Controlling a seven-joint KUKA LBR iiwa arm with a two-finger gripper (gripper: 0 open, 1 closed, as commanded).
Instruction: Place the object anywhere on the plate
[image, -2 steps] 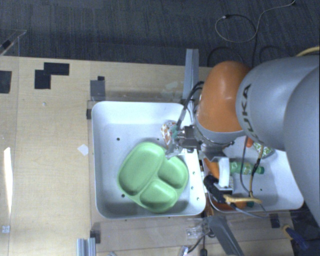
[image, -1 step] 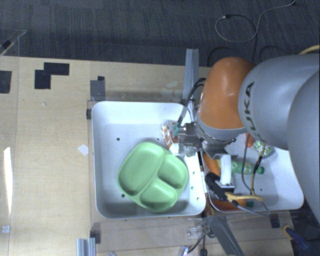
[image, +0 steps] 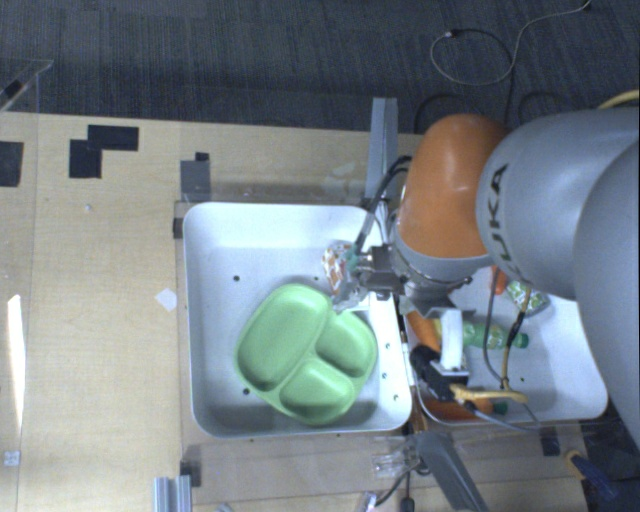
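A green divided plate (image: 308, 352) lies in the left bin (image: 215, 300), toward its near side. Just beyond the plate's far edge, the jaws (image: 345, 275) hover low over a small pale object (image: 336, 262); whether they grip it I cannot tell.

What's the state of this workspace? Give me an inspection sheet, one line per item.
Surface: wooden bench bearing two white bins; left bin, right bin.
Job's things: green divided plate lies in the left bin; a small object sits at the end effector, above the plate's upper right edge.
Clutter: orange, green and white items in the right bin, partly hidden by the arm.
End effector: over the left bin; grip not clear.
Cables: black cable looped on the floor; wires along the arm.
Surroundings: dark carpet; black tape marks on the bench.
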